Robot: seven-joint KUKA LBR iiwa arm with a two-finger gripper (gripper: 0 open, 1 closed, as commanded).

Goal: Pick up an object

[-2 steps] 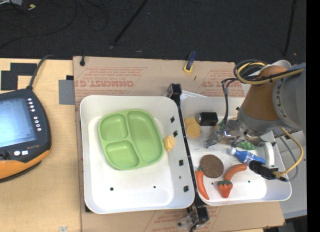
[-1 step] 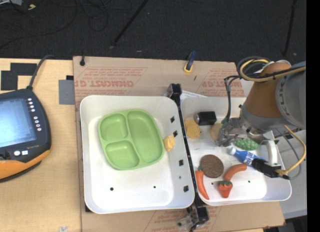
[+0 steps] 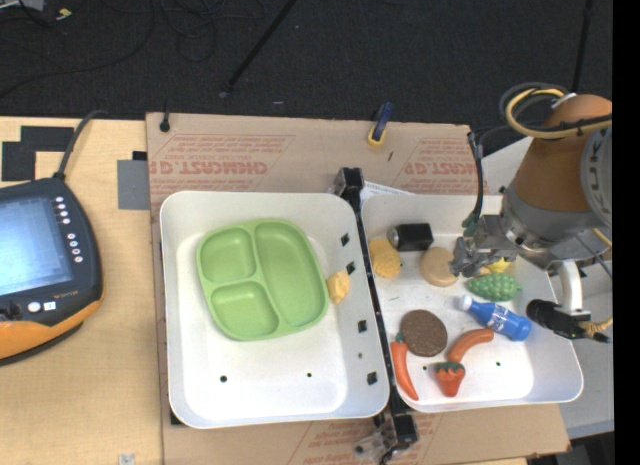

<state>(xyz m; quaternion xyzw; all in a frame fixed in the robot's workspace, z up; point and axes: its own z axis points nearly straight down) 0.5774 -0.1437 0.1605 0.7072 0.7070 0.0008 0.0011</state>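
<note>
Cardboard sheet (image 3: 300, 153) across the bench, under both bins. Grey and orange arm (image 3: 560, 173) reaching in from 3 o'clock, bent down over the right bin (image 3: 570, 383). Left bin (image 3: 170, 253) holding a green divided plate (image 3: 262, 278) a little toward 12 o'clock of its middle, with a small yellow lump (image 3: 340, 286) touching the plate's 3 o'clock edge. Dark tablet (image 3: 40, 263) with an orange underside lying on the bench at 9 o'clock of the left bin, well apart from it. Gripper (image 3: 472, 255) low at 12 o'clock of the right bin; open or closed, cannot tell from this angle. Just beside the gripper at its 8 o'clock, a beige round disc (image 3: 438, 268); just beside it at its 5 o'clock, a green bumpy toy (image 3: 492, 286). At 4 o'clock of the bin's middle, a blue bottle (image 3: 497, 318) lying on its side, just below the green toy. At 7 o'clock, a brown round patty (image 3: 425, 333). At 6 o'clock, an orange sausage (image 3: 470, 343), tilted, and beneath it near the rim a red pepper (image 3: 450, 378). Along the 8 o'clock corner, a carrot (image 3: 403, 368). At 10 o'clock, a yellow toy (image 3: 384, 256); at 11 o'clock, a black can (image 3: 412, 237) on its side. On the cardboard's 12 o'clock edge, a small blue and yellow clamp (image 3: 380, 125).
</note>
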